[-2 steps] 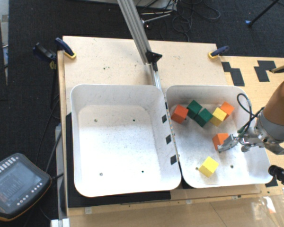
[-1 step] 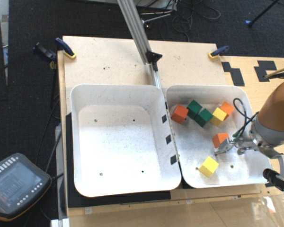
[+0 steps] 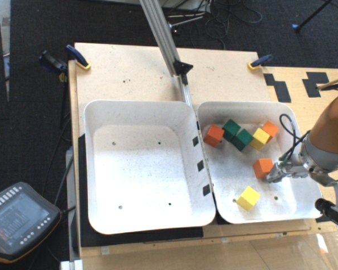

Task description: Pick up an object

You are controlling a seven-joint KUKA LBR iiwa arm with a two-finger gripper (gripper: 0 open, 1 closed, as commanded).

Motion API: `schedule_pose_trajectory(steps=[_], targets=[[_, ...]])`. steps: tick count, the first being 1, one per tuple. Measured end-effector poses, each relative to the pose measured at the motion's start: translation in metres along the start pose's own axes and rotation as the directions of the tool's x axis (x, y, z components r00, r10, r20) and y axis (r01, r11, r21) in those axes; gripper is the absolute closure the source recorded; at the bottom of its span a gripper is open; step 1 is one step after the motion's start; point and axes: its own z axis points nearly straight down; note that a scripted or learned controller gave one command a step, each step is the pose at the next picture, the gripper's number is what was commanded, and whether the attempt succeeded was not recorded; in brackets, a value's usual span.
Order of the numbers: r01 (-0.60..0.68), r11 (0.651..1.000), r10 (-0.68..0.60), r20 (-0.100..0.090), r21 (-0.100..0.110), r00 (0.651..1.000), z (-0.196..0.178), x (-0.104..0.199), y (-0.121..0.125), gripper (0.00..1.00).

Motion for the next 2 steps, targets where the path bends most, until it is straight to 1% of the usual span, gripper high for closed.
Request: schedule_pose_trajectory(steps=[1, 2], targets=[[0.001, 1.000, -0.001, 0.003, -0.003, 1.000, -0.044, -0.005, 0.000, 1.00], [0.003, 1.000, -0.003, 0.002, -0.004, 1.000, -0.088, -0.001, -0.002, 1.00]])
